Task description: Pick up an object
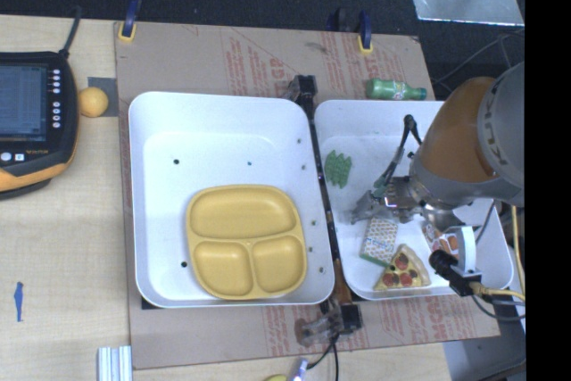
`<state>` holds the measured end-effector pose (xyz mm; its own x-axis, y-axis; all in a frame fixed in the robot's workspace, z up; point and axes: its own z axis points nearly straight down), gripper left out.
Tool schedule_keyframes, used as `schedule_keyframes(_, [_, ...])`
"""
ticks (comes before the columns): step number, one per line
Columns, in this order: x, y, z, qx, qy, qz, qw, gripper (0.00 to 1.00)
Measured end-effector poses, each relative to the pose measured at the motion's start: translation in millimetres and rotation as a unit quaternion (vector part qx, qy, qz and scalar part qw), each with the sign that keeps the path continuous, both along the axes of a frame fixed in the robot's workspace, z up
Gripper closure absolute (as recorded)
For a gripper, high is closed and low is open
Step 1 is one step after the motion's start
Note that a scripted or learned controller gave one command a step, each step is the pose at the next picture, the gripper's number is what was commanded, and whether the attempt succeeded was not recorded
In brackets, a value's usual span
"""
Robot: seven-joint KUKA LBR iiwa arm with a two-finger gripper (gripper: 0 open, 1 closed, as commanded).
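A flat patterned rectangular card [381, 239] is lying tilted in the right shallow white bin [357, 125], just above a triangular pizza-slice toy [403, 269] and below a small green leafy piece [338, 167]. The gripper [385, 201] is hanging just above the card; whether it is clenched cannot be told. The grey arm with its orange band [459, 143] is reaching in from the right. A yellow three-compartment plastic tray [247, 239] is sitting in the left white bin [214, 116].
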<state>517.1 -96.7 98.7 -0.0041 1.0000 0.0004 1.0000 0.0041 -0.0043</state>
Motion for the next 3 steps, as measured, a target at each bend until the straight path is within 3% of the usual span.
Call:
schedule_keyframes(1, [-9.6, -2.9, -7.2, 0.0002, 0.0, 0.001, 1.0, 0.0])
schedule_keyframes(2, [-9.7, -3.5, 2.7, 0.0004, 0.001, 0.001, 1.0, 1.0])
schedule_keyframes(3, [61.5, 74.7, 93.4, 0.0006, -0.001, 0.0, 1.0, 1.0])
